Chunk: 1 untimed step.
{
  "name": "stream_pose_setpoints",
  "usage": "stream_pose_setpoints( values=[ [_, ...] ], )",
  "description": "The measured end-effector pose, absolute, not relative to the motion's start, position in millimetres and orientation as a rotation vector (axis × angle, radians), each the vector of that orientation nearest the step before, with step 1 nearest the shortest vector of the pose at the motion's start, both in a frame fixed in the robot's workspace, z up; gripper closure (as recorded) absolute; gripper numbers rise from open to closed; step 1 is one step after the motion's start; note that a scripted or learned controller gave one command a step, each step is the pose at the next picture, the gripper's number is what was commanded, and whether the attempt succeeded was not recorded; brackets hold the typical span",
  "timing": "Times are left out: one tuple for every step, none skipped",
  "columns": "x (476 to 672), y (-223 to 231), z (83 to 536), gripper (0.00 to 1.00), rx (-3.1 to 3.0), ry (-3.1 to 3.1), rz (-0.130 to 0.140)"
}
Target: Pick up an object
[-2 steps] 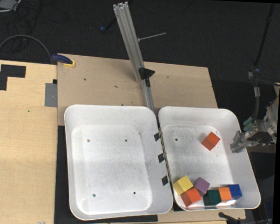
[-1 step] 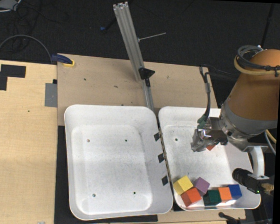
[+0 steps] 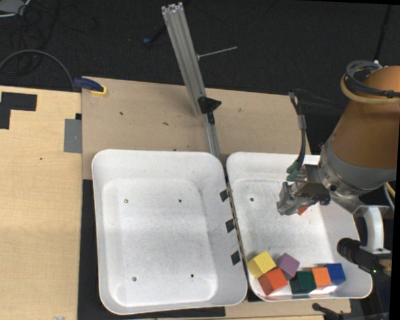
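bench [image 3: 142,118] of pale board carries two shallow white bins side by side. the left bin [image 3: 112,164] sits toward the bench's front edge, its floor speckled grey. the right bin [image 3: 254,165] touches it along a shared wall, where three small black clips [image 3: 229,225] sit in a row.

the arm [image 3: 367,132] comes in over the right edge of the right bin, grey with a broad orange band above the wrist. the gripper [image 3: 293,203] hangs over the middle of the right bin, toward its right wall. a small red thing [image 3: 302,209] shows at the fingertips, but whether it is clamped between the fingers or just lying beneath them cannot be told, nor whether the fingers are spread or closed.

six blocks cluster in the front right corner of the right bin, well apart from the gripper. a yellow block [image 3: 262,262] is nearest the shared wall, with a red block [image 3: 273,281] touching it on the front side. a purple block [image 3: 289,263] sits just beside the yellow one. a green block [image 3: 303,282], an orange block [image 3: 322,276] and a blue block [image 3: 336,272] run in a line toward the bin's right wall, each touching the next.

a slanted aluminium rail [image 3: 187,60] rises from the bench's back edge behind the bins. a blue and yellow clamp [image 3: 90,85] sits at the bench's back left corner.
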<state>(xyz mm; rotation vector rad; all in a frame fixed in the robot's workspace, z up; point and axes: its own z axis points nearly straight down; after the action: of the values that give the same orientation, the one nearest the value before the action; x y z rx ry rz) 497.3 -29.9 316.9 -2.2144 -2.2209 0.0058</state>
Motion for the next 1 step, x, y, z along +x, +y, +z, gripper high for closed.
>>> stream_pose_setpoints(
  values=[
    [497.4, -31.3, 325.9, 1.00, -2.210, -2.223, 0.010]
  ],
)
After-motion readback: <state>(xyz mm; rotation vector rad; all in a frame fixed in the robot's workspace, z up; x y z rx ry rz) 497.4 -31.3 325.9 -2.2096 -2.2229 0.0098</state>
